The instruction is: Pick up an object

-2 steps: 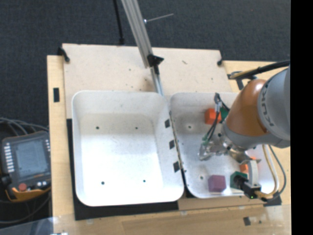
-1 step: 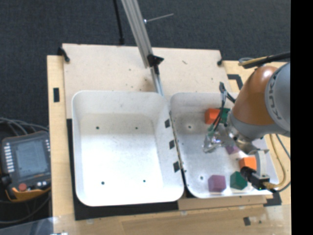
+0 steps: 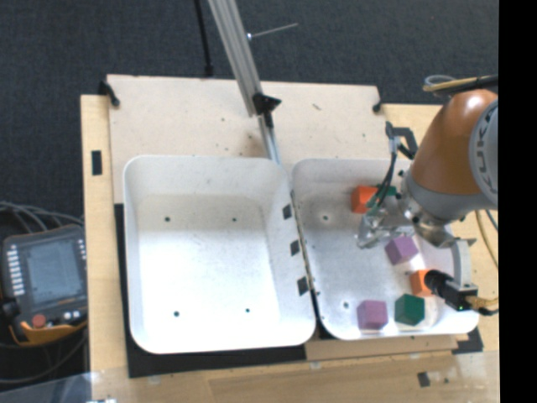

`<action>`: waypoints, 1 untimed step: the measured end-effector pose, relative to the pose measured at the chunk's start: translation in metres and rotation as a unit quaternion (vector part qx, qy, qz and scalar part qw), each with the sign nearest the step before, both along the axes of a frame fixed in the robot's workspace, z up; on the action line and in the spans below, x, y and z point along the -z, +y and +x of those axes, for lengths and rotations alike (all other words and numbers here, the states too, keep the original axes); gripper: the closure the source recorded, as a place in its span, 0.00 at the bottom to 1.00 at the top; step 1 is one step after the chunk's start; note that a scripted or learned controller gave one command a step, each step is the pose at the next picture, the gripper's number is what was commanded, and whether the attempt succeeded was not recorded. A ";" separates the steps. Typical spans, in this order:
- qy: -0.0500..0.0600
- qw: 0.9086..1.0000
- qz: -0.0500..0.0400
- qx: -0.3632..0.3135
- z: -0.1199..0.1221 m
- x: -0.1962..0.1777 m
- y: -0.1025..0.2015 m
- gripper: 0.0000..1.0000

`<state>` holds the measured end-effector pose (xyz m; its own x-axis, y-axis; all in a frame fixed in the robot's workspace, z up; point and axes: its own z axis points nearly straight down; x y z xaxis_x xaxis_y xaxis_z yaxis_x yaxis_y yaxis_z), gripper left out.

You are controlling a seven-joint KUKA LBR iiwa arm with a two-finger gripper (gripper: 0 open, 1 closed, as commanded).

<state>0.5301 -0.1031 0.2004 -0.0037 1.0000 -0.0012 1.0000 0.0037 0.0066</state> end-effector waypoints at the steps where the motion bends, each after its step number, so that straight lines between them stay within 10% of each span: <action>1: 0.000 1.000 0.000 0.000 0.000 -0.044 0.001 1.00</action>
